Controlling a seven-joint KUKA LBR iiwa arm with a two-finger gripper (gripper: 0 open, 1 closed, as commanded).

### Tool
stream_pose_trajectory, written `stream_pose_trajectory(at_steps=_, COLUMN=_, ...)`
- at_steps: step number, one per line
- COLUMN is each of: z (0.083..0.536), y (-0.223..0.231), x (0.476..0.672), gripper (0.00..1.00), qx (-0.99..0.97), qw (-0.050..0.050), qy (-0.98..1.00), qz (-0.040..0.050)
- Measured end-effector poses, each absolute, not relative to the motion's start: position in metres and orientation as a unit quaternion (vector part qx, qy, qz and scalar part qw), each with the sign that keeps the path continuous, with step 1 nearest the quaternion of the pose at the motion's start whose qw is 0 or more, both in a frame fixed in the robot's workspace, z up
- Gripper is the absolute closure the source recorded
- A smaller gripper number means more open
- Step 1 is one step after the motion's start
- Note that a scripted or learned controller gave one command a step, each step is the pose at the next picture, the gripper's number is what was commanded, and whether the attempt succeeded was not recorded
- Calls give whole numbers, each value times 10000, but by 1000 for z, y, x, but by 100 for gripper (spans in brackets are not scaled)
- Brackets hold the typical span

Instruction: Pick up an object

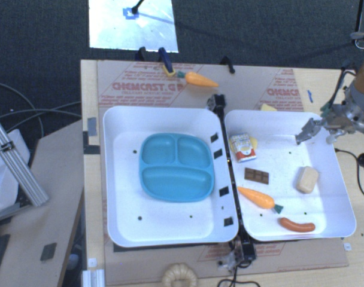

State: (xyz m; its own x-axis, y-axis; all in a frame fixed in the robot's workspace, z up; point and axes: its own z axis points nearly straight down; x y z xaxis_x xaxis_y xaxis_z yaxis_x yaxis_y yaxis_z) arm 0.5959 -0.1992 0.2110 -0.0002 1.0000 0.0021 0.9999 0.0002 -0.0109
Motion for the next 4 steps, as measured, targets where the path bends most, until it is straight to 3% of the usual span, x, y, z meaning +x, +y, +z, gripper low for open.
stream_pose_trajectory(at_steps=1, z=219, y=-199, x=599, gripper=0, qx=-7059, qw=-9, qy=-7083, qz=-4)
stream_pose_trajectory(at_steps=3, z=111, y=-196, x=603, gripper=0, qx=-7053, qw=-2, qy=-7089, qz=1)
stream_pose_trajectory(at_steps=4, z=84, y=-196, x=604, gripper=0, qx=-7053, qw=-3, qy=-7089, qz=2)
